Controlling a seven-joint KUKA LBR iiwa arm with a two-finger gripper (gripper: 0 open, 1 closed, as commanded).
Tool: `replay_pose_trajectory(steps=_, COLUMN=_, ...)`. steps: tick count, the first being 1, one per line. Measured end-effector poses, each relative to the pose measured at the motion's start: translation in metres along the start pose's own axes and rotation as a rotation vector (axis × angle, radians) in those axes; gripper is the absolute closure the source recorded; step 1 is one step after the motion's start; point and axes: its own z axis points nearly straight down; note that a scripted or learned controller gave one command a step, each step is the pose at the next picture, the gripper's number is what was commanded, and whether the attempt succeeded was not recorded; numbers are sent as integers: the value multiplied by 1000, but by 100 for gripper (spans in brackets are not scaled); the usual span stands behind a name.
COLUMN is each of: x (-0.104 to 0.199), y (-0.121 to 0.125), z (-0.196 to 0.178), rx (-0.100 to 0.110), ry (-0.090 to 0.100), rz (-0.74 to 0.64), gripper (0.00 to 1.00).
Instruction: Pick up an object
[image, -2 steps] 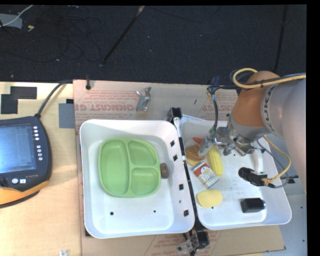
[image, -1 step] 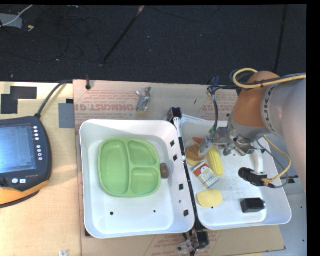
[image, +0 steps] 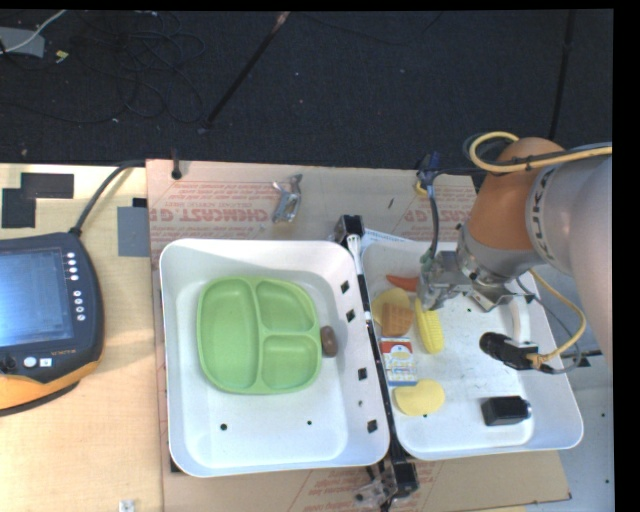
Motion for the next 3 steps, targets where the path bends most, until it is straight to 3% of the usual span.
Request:
replay_pose_trajectory(steps=1, x=0, y=-1, z=2, rx=3, ry=0, rz=0, gripper=0)
replay_pose_trajectory(steps=3, x=8, y=-13, z=11, rx=3, ry=-5, rz=0, gripper=0)
